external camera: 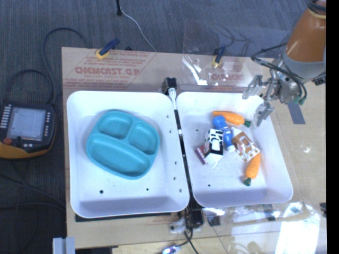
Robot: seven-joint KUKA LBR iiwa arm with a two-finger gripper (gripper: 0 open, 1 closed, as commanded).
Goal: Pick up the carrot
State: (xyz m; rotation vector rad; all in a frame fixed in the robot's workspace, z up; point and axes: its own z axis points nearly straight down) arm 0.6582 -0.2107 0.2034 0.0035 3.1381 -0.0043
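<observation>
Two white bins are shown side by side: the left bin (79, 142) is occupied by a blue divided tray (123, 143), and the right bin (275, 168) by a cluster of small items. The grey-and-orange arm (307, 33) is seen at upper right, its gripper (259, 102) held over the right bin's far right rim with fingers spread open and nothing between them. One carrot (229, 117) is placed near the back of the right bin, just left of the gripper, and a second carrot (252, 168) lies nearer the front, beside a brown-and-white packet (245, 144).
</observation>
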